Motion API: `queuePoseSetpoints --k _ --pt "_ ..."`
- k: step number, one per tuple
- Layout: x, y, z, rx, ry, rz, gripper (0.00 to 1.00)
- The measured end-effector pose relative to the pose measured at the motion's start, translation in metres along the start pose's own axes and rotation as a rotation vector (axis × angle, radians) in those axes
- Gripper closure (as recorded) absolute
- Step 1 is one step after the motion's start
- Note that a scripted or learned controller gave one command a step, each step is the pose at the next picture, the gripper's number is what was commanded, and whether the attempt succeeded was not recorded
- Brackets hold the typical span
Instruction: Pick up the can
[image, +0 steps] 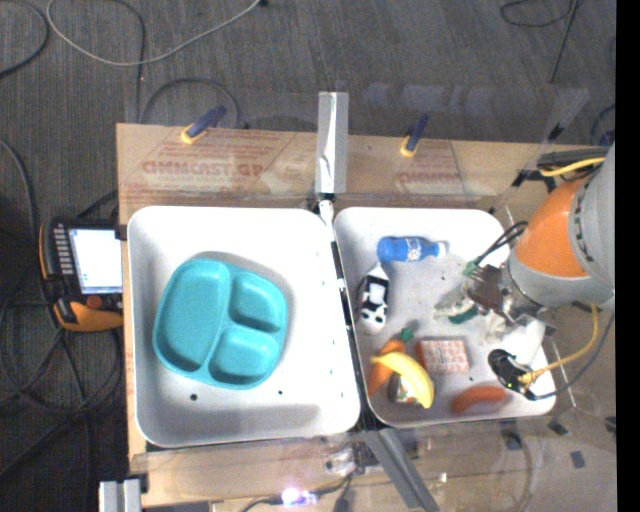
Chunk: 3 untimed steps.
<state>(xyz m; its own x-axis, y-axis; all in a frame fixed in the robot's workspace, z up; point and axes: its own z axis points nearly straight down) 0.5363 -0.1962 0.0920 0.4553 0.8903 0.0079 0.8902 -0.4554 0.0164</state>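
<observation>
The can (443, 355), short with a pinkish patterned label, lies in the lower middle of the right bin (350, 300). My gripper (466, 303) hangs over the right side of that bin, above and a little right of the can, apart from it. The grey arm with its orange band (553, 240) comes in from the right edge. Something small and green (460, 314) shows just under the gripper tip, and I cannot make out what it is.
Sharing the right bin are a blue bottle (410, 249), a black-and-white toy (373, 300), a banana (412, 376) beside an orange item (381, 372), and a red sausage-shaped thing (478, 399). A teal divided tray (222, 321) fills the left bin (150, 240).
</observation>
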Motion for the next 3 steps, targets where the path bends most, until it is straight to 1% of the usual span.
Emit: queuePoseSetpoints --k 1,2,3 --pt "-0.006 0.003 -0.002 0.001 0.014 0.182 0.0" --pt "0.0 -0.044 0.0 0.001 -0.006 0.22 0.0" --pt "-0.02 -0.028 0.0 0.027 0.009 0.066 0.0"
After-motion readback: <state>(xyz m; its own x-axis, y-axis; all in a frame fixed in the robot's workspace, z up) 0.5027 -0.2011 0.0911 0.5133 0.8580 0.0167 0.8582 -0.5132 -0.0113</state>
